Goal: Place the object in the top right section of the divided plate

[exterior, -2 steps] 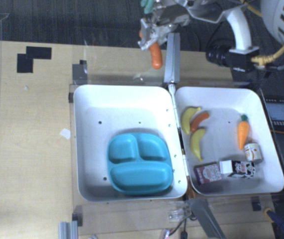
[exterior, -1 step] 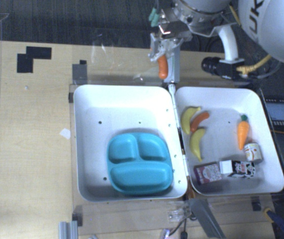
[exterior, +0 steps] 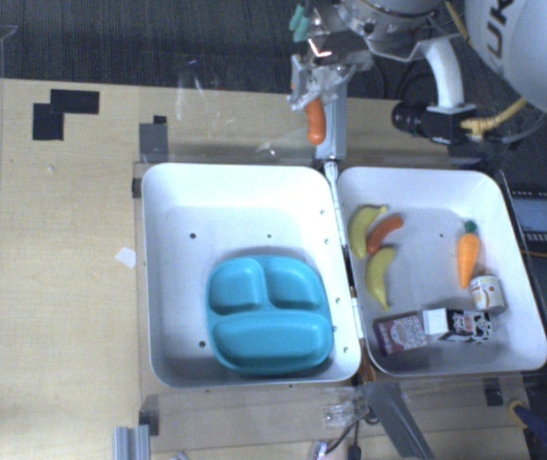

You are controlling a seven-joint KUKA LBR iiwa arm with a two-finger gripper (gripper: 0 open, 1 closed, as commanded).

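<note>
Orange and small, a toy sausage (exterior: 317, 123) hangs upright, pinched between the fingers of the hand (exterior: 317, 113) at twelve o'clock, above the far rims of both bins. It looks light, rigid plastic, smooth and likely slippery; a grip across its middle seems soundest. The blue divided plate (exterior: 269, 314) lies toward six o'clock in the left bin (exterior: 168, 257); its top right section (exterior: 297, 285) is bare.

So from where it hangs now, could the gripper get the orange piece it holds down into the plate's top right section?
Probably yes: the gripper hangs above the bins' far edge, the orange piece between its fingers, and nothing lies in the blue plate's top right section.
</note>
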